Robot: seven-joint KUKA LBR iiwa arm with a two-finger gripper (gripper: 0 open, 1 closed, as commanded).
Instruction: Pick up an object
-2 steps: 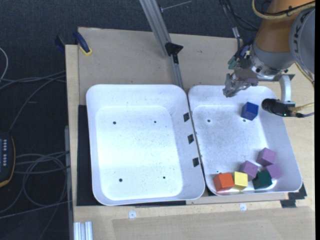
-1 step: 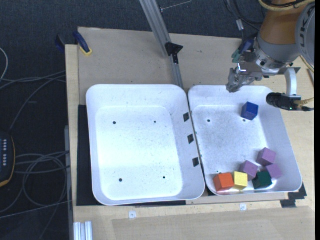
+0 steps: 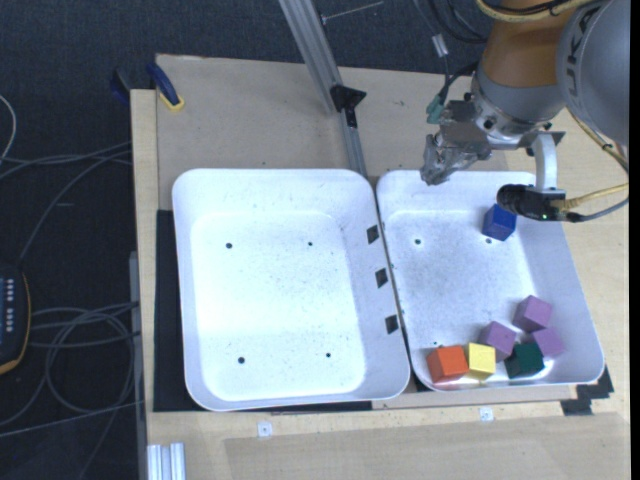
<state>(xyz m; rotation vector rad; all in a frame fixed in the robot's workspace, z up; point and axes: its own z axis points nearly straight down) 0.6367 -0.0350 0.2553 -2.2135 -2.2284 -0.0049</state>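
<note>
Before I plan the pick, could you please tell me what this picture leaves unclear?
- Hand: small and dark over the right bin's far rim; whether it is open is unclear.
- Green block: partly hidden behind neighbouring blocks.
- Arm: cut off by the top and right edges.

Grey arm (image 3: pixel 600 38) — orange band (image 3: pixel 535 33).

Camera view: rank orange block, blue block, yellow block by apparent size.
1. orange block, clearly largest.
2. blue block and yellow block look about alike; the yellow one sits nearer the camera, so no ranking between them.
</note>
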